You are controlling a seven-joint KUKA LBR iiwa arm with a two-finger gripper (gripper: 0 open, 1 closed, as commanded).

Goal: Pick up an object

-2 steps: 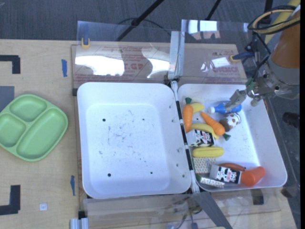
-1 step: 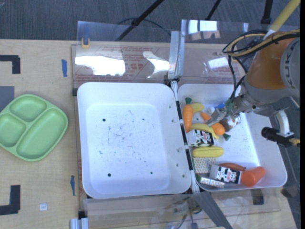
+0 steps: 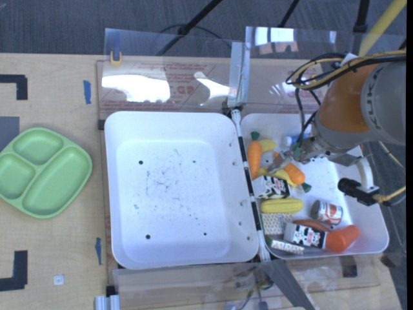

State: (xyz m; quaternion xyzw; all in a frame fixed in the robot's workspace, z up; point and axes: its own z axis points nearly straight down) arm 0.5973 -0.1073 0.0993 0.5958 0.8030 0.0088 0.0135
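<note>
The right bin [image 3: 377, 234] holds several toy groceries. An orange carrot [image 3: 254, 158] lies at its left wall, and a second carrot [image 3: 295, 174] sits beside it. Below them are a black-and-white carton [image 3: 274, 187], a yellow corn-like piece [image 3: 281, 205], a speckled packet [image 3: 272, 223], a small can [image 3: 326, 211] and a dark bottle with a red-orange end [image 3: 322, 236]. My gripper [image 3: 286, 161] hangs low over the upper part of this bin, right by the second carrot, with the grey and orange arm [image 3: 352, 105] behind it. Part of the pile under the wrist is hidden.
The left white bin [image 3: 129, 134] has a scuffed floor. A green divided plate [image 3: 44, 171] rests on the bench at far left. Clear plastic screens [image 3: 168, 76] stand behind both bins. Cables loop over the arm at upper right.
</note>
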